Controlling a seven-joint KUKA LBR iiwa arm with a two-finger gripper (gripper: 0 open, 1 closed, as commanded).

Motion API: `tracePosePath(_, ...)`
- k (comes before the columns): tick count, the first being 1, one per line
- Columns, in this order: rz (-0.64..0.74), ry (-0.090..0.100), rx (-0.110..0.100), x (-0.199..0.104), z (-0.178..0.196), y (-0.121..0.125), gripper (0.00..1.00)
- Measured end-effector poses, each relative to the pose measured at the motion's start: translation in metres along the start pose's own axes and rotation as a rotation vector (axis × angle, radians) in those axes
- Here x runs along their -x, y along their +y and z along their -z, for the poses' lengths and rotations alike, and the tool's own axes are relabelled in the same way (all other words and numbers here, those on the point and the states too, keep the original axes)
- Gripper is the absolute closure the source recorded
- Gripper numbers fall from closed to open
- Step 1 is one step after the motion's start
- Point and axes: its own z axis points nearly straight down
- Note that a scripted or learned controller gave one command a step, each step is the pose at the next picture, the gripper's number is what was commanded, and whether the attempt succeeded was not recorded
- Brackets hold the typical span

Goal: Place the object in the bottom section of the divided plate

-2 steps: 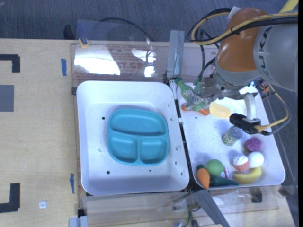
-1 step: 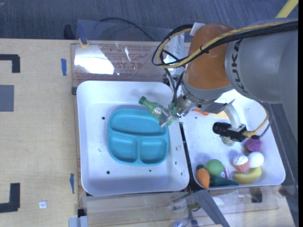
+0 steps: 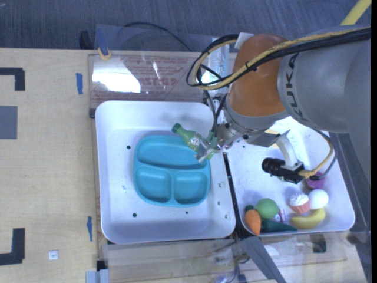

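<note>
A blue divided plate (image 3: 154,188) lies in the left bin (image 3: 112,158), with one wide section at the top and two small ones below. A pale green toy (image 3: 185,133) hangs tilted over the plate's upper right rim. My gripper (image 3: 204,148) is at the toy's right end and appears shut on it. The grey arm with its orange band (image 3: 256,81) reaches in from the right, above the wall between the two bins.
The right bin (image 3: 341,217) holds a cluster at its lower end: an orange carrot (image 3: 252,220), a green ball (image 3: 267,207), a yellow banana (image 3: 310,219), a cupcake (image 3: 299,202) and a white egg (image 3: 318,198).
</note>
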Motion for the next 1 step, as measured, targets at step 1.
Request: tracePosePath(1, -0.001, -0.001, 0.000, 0.0006, -0.0001, -0.0002, 0.00)
